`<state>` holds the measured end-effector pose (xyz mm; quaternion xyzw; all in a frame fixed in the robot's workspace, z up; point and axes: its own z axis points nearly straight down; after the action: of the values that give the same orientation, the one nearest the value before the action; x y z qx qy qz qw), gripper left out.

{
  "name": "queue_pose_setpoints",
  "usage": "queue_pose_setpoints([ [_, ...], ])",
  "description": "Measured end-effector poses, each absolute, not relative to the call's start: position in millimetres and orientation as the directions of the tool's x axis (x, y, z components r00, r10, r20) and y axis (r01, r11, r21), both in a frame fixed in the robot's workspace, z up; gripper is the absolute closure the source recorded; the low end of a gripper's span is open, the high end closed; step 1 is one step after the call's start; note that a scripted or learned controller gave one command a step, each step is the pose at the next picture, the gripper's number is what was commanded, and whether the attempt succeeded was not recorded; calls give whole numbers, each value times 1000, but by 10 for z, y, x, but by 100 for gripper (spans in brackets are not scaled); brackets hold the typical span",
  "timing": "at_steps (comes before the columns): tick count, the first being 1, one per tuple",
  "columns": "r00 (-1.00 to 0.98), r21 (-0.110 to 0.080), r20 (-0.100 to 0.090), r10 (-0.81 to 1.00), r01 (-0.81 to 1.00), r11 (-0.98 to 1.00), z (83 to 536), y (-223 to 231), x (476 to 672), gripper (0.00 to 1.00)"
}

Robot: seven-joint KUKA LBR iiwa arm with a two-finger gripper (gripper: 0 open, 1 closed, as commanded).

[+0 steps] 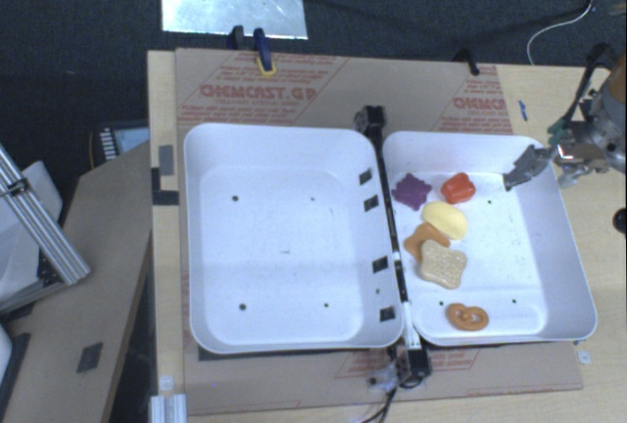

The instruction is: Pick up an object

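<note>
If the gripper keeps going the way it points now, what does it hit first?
Probably the red piece: the gripper points left and slightly down towards it. Height is unclear, so it could pass above.

I see the left bin [284, 235] with bare floor throughout, open to a descent. In the right bin [549, 264], toys crowd the left side near the divider [387, 225]; its right half lies open.

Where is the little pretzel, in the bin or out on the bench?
In. The pretzel lies flat on the floor of the right bin, near its front edge, apart from the other toys.
</note>
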<state>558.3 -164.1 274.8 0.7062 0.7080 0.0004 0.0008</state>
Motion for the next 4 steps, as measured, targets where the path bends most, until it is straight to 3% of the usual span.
queue_pose_setpoints([
  [1,-6,6,-1,1000,1000,6,2860,-1641,5593,100],
  [2,-9,14,-2,1000,1000,9,3909,-1287,5688,100],
  [3,-8,7,1,1000,1000,8,4404,-910,4842,100],
  [4,-15,3,3,1000,1000,15,4221,90,4875,100],
])
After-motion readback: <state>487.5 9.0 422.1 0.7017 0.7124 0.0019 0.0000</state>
